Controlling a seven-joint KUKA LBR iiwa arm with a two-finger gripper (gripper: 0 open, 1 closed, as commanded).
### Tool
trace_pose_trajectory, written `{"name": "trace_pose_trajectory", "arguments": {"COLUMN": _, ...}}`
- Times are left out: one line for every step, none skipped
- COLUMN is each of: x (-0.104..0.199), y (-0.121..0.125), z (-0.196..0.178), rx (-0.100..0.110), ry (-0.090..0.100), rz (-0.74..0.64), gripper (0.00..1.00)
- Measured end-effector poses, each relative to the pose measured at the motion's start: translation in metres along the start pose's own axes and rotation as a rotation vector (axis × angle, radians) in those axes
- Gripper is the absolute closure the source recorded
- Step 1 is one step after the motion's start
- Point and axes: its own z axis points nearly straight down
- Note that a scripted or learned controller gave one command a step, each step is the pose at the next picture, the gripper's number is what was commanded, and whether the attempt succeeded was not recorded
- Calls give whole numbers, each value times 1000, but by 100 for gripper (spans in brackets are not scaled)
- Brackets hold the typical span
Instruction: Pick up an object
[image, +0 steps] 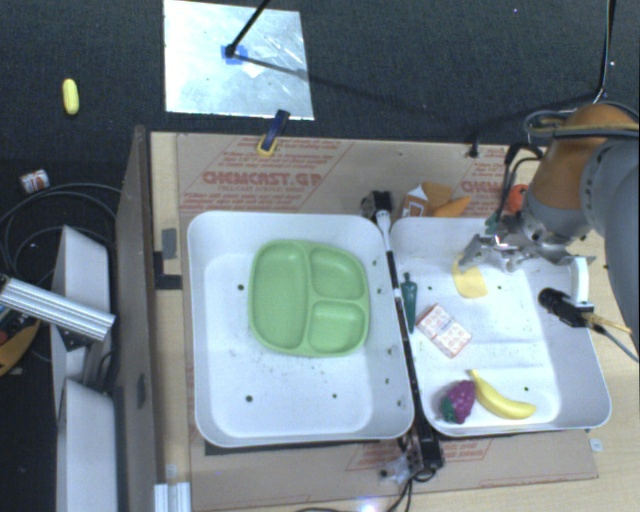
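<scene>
Yellow chunk (470, 281) lies in the far part of the right bin (530, 340), just left of the tool (497, 250), whose opening I cannot tell. Banana (503, 399) and purple grapes (459, 400) lie at the near edge.

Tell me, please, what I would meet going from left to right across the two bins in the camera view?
green divided plate → small dark green vegetable → pink checkered packet → banana
</scene>
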Motion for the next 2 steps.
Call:
{"name": "trace_pose_trajectory", "arguments": {"x": 19, "y": -8, "z": 1, "rx": 3, "ry": 1, "rz": -3, "gripper": 0}}
{"name": "trace_pose_trajectory", "arguments": {"x": 7, "y": -18, "z": 1, "rx": 4, "ry": 1, "rz": 1, "gripper": 0}}
